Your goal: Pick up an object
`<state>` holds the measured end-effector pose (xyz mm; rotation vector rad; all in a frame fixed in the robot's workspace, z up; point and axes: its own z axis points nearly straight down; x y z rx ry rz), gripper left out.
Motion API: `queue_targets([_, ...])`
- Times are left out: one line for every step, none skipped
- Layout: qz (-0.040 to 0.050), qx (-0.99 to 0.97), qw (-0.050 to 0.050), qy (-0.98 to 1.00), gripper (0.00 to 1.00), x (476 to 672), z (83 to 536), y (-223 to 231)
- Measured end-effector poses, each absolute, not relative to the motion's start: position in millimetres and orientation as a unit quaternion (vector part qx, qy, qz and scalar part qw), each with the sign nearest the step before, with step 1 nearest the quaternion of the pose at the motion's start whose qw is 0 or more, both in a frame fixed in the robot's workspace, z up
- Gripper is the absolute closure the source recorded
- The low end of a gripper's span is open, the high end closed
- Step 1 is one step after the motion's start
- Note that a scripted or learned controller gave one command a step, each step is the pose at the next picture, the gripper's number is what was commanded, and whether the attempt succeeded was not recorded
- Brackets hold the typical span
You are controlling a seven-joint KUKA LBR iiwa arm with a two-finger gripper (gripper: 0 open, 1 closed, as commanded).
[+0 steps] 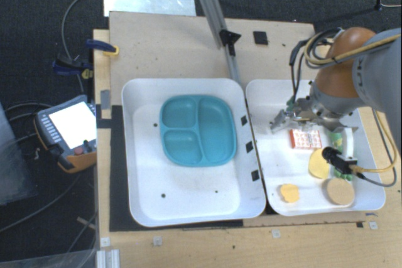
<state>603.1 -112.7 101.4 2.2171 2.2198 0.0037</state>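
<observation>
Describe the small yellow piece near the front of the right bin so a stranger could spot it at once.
Start at the right bin. Along its front edge lie two small things: the yellow piece and, to its right, a round tan disc. The yellow piece is smaller, brighter and irregular in outline.

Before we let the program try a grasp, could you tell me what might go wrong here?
1. The things in the right bin lie crowded: red packet, yellow piece and tan disc. A grasp may shove a neighbour.
2. The gripper sits beside the packet, not over it, so it may close on nothing.
</observation>
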Motion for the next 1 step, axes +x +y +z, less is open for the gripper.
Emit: queue_targets([0.0012, 0.707, 0.002, 0.707, 0.0, 604.9, 85.7, -112.7])
